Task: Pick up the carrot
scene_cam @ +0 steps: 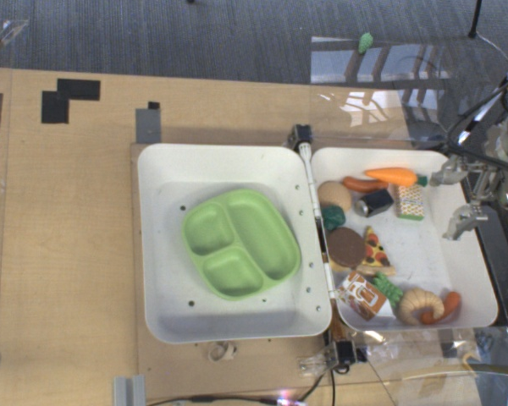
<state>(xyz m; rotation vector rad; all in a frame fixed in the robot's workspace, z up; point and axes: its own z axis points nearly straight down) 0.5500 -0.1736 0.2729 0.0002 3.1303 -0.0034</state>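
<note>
Carrot (393, 176): lain at the right bin's (483, 307) far wall, just left of gripper (464, 200); finger state undeterminable; nothing grasped.

Colours in the two white bins

Left bin (152, 227) holds a light green divided plate (240, 244); right bin (470, 294) has an orange carrot (391, 176) with green tip, a brown disc (346, 246), and a tan croissant (420, 304).

No legible text or labels anywhere.
</note>
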